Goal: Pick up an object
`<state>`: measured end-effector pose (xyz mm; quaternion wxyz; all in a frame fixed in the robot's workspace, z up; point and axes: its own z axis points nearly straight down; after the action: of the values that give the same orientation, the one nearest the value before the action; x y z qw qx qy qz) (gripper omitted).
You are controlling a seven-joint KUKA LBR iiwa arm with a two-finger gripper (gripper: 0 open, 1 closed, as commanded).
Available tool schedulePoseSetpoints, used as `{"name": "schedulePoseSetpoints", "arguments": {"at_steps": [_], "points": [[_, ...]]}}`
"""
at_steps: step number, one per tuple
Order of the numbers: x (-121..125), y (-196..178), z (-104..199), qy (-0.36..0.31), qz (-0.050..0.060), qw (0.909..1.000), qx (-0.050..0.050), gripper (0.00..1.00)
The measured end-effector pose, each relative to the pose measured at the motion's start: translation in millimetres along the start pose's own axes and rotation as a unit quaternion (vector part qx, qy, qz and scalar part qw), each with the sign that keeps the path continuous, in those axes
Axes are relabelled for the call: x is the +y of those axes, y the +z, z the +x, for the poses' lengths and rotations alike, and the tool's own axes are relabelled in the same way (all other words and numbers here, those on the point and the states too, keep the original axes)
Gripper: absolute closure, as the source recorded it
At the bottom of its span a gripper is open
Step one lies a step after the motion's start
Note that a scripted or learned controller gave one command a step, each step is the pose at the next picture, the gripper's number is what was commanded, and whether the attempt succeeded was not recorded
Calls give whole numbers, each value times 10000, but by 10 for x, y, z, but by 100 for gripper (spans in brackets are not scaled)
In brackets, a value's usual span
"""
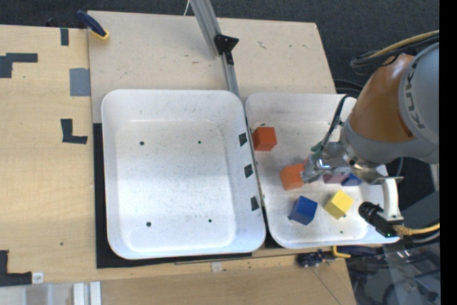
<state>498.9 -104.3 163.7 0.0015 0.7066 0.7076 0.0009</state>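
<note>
The right bin [300, 107] holds several blocks: an orange one [265, 138] near its left wall, a second orange one [291, 176] at mid-bin, a blue one [303, 210] and a yellow one [339, 203] toward the front. A purple object [341, 178] peeks out beneath the wrist. My gripper [314, 169] hangs low in this bin, right beside the second orange block on its right side. The wrist hides the fingertips, and nothing shows between them.
The left bin [114, 153] sits alongside, sharing a raised rim with the right one. A slanted metal pole [202, 0] crosses the bench behind the bins. The grey and orange arm [389, 114] covers the right bin's right edge.
</note>
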Motion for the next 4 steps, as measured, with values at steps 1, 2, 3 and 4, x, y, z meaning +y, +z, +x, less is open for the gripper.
{"name": "schedulePoseSetpoints", "arguments": {"at_steps": [1,2,3,4], "points": [[14,-524,1,-2,-3,10000,-1,100],[326,-574,440,-25,15,10000,10,100],[470,-502,959,-24,28,10000,11,100],[592,-576,1478,-27,21,10000,15,100]]}}
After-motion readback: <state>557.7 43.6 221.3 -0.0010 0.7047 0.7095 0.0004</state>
